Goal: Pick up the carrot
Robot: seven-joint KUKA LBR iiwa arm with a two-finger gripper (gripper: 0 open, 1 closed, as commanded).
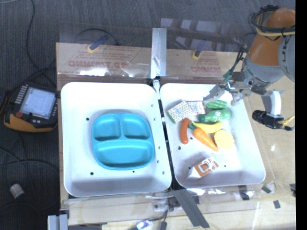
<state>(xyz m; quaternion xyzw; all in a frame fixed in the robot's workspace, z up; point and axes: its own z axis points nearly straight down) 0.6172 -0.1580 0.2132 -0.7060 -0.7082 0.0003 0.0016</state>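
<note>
The gripper (229,91) is being held over the far right corner of the right bin (249,169); whether its jaws are wide or narrow cannot be told. A green vegetable (216,105) is lying just beneath it. The carrot (205,137) is lying near the middle of that bin, touching a yellow banana (209,127) and just beside a yellow lemon (224,139). An orange-red piece (184,131), a patterned packet (184,109) and a small carton (205,167) are being kept alongside. A blue divided tray (123,141) is sitting in the left bin (76,176). A handheld pendant (32,107) is resting on dark carpet (29,37) to the left.
</note>
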